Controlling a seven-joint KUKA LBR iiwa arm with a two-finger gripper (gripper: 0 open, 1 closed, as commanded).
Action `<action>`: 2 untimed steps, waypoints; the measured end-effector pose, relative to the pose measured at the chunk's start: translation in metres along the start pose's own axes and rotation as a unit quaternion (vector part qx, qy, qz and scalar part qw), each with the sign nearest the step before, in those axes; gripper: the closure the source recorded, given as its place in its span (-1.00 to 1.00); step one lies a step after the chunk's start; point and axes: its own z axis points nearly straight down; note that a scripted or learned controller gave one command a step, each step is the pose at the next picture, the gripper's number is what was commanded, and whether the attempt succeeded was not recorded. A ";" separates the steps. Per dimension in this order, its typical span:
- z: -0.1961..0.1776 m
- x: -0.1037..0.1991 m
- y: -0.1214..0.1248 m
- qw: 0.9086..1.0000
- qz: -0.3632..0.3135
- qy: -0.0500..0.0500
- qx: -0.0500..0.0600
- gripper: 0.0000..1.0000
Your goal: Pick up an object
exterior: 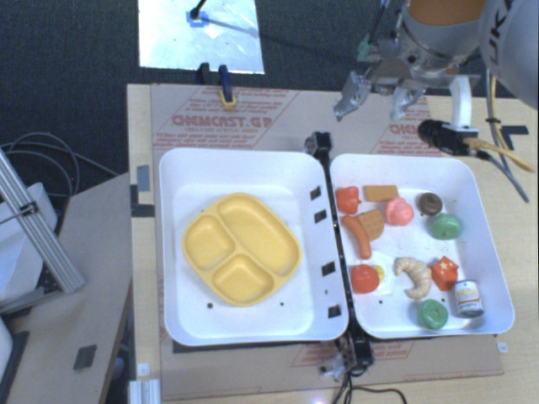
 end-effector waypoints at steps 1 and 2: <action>0.038 -0.084 -0.072 1.000 0.007 0.000 0.005 -1.00; 0.089 -0.092 0.015 1.000 0.001 -0.001 -0.001 -1.00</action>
